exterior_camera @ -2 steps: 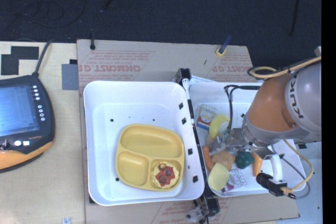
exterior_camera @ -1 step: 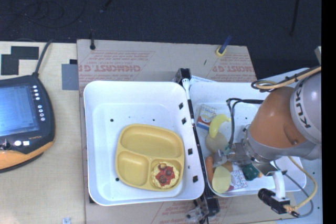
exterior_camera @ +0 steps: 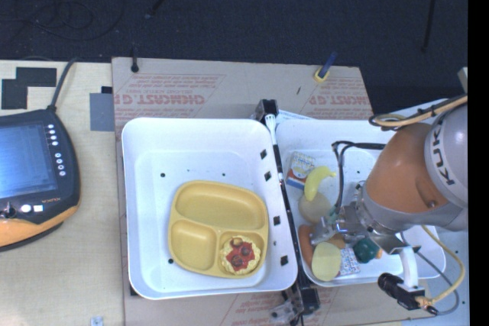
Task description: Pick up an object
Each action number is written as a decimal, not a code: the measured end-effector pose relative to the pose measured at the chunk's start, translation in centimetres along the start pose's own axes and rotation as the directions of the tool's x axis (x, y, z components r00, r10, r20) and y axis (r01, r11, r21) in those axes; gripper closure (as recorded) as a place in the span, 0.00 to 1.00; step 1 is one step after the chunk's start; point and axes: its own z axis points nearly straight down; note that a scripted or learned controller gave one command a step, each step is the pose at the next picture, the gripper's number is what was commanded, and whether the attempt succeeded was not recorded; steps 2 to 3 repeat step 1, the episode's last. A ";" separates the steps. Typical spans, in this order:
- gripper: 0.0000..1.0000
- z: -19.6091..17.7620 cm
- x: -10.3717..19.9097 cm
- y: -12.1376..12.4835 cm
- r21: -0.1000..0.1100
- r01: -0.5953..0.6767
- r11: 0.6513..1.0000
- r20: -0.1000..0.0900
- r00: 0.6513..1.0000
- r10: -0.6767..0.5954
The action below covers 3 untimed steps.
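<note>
From the overhead camera, the arm (exterior_camera: 416,172) is reaching into the right bin (exterior_camera: 359,135), its gripper (exterior_camera: 336,227) hanging low over a huddle of small things. Whether it is spread or pinched I cannot tell. Just below it a pale yellow-green round piece (exterior_camera: 326,262) is lying near the bin's front wall, with a banana (exterior_camera: 317,181) further back and a teal lump (exterior_camera: 366,250) beside it. The round piece is looking light, smooth and likely slippery; gripping across its middle seems safest. The yellow divided plate (exterior_camera: 206,210) is sitting in the left bin (exterior_camera: 153,164).
</note>
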 end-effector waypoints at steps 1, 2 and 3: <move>1.00 -9.0 6.2 6.0 0.001 0.008 1.000 0.006 1.000 -0.008; 1.00 -9.0 6.2 6.0 0.001 0.008 1.000 0.006 1.000 -0.008; 1.00 -9.0 6.2 6.0 0.001 0.008 1.000 0.006 1.000 -0.008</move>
